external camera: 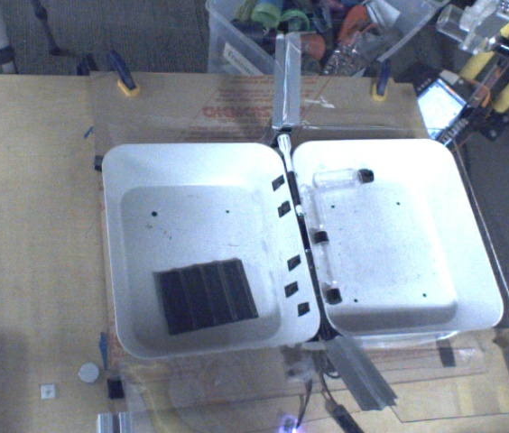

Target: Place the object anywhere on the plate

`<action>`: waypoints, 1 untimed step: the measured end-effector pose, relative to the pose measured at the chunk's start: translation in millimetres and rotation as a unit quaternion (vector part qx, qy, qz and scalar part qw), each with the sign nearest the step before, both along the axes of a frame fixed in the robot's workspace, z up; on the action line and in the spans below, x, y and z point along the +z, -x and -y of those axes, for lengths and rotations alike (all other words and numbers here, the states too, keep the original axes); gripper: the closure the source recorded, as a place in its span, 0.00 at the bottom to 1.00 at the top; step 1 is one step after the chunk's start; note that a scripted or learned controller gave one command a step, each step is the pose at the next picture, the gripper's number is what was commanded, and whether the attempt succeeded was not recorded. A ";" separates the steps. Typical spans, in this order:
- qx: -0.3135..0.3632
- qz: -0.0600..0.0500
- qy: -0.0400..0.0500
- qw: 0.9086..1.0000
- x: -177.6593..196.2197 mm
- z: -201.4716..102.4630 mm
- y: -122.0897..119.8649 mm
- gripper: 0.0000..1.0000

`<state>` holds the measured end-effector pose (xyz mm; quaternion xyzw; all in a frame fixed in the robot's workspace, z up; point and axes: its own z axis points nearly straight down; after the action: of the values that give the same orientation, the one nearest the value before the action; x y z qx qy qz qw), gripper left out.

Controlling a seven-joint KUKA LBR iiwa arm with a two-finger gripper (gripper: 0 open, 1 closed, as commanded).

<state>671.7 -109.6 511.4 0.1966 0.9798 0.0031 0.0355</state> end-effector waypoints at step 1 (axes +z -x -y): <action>0.000 0.006 0.001 1.000 12.6 -0.2 -0.9 1.00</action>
<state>672.7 -109.4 524.1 0.1963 0.9796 0.0033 0.0416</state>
